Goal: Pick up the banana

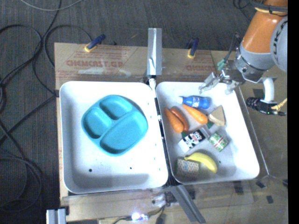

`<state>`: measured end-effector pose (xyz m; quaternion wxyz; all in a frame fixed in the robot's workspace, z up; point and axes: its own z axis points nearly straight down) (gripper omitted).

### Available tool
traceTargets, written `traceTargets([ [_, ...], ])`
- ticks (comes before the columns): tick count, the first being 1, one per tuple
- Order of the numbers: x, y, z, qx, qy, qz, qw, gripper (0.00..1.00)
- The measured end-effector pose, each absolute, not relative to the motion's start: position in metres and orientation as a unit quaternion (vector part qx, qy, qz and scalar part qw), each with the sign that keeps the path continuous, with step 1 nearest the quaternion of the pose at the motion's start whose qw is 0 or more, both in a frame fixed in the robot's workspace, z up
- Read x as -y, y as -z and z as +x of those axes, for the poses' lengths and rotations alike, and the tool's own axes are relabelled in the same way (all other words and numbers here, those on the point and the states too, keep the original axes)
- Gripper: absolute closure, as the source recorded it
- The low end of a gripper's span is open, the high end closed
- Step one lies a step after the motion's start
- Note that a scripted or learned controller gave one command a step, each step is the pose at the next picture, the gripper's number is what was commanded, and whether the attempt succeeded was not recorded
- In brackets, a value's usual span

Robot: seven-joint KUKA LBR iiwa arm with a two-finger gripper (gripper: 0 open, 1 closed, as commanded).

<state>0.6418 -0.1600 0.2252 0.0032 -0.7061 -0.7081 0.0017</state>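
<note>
We see the gripper [217, 80], its fingers spread and holding nothing, above the far edge of the right bin [246, 139], while the banana [204, 161] lies well apart at the near side, its long axis across the bin.

You will find both bins, left bin [70, 139] and right bin [243, 143], in smooth white plastic with a soft sheen. The blue tray [115, 124], left of centre, is moulded plastic, semi-glossy. The banana [203, 161], lower right, looks like smooth glossy plastic. The two orange carrots [176, 119] beside it upward read as matt plastic. The counter [112, 62] surface at the top of the frame is raw brown board, matt, with faded print. The arm [261, 31], upper right, has a glossy orange shell over grey casing; your end effector [218, 80] appears to be bare bright metal.
</note>
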Motion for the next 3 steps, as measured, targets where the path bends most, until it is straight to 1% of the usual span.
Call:
traceTargets([
  [1,0.171,-0.153,0.601,0.612,-0.0019,-0.791,0.005,0.0],
  [2,0.192,-0.107,0.503,0.573,-0.0029,-0.819,0.004,0.0],
  [3,0.134,-0.089,0.486,0.598,0.0012,-0.802,-0.007,0.0],
])
